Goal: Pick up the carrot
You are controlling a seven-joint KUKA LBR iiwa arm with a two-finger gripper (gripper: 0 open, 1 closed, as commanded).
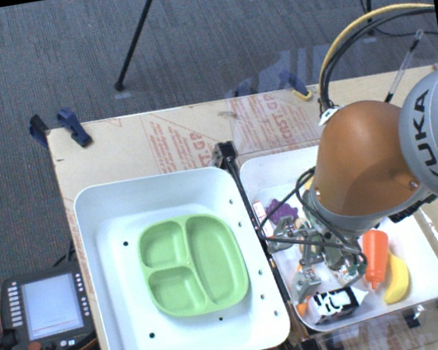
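We see two white bins: left bin (pixel 99 233) & right bin (pixel 423 260); in the left, a pale green tray (pixel 193 264) w/ three compartments; in the right, an orange carrot (pixel 375 256), a yellow banana (pixel 397 279), a purple item (pixel 279 210), a black-and-white item (pixel 335 301); arm (pixel 384 158) is grey w/ orange band, black lettering on the grey; bench (pixel 163 142) is tan w/ red print; floor (pixel 31 60) dark grey; pendant (pixel 47 317) black, orange trim, pale screen; blue clamp (pixel 72 127) at bench corner; yellow cable (pixel 368 22).
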